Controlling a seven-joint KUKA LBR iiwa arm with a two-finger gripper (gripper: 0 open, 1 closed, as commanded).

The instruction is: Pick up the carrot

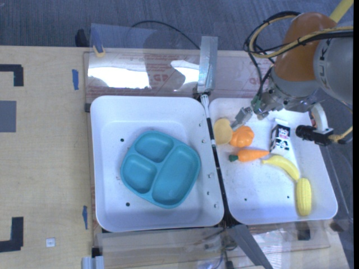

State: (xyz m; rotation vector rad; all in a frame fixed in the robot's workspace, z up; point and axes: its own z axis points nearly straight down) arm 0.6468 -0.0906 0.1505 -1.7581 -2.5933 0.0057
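At the left of the frame the pale wooden counter (39, 150) carries two white bins side by side. The left bin (106, 122) holds one thing: a blue plate (161, 168) with three compartments, lying a little below the bin's middle. Above this bin, toward the top of the frame, stands a clear plastic sheet (140, 66) with a grey strip at its right end. The right bin (252, 200) holds six things. Nearest its left wall is one pale yellow lemon (222, 131), and one orange pepper (242, 137) touches it on the right. Just below these two lies the one carrot (252, 155), on its side with the green end to the left and the orange tip to the right, near the middle of the bin. One banana (284, 166) curves away from the carrot's tip toward the lower right, and one ear of yellow corn (303, 195) lies below it, close to the bin's right wall. One small black-and-white box (280, 138) sits above the banana. The gripper (247, 114) hangs at the upper part of the right bin, just above the pepper and apart from the carrot; I cannot tell how wide it stands.
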